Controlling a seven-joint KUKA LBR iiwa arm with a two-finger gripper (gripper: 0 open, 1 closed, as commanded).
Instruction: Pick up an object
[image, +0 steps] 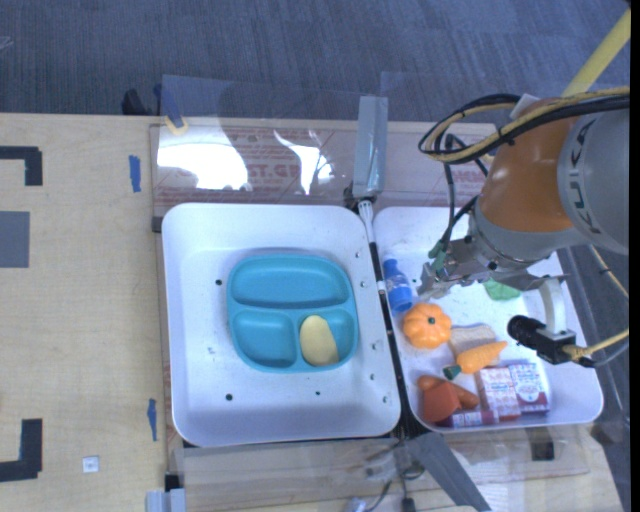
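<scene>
My gripper (441, 279) hangs over the right bin (585, 395), at its upper left part. Just below it lies a small orange pumpkin (427, 326). A blue bottle (398, 285) lies to its left along the bin's left wall. Further down are a carrot (478, 357), a red toy (441, 398) and a red-and-white packet (514, 390). A green item (501, 291) peeks out from under the wrist. Nothing shows between the gripper's tips.
The left bin (190, 330) holds a blue divided plate (290, 285) with a yellow oval item (318, 340) in its lower right compartment. A black cable and fitting (540, 338) stretch across the right bin's right side. The orange wrist band (530, 185) looms above.
</scene>
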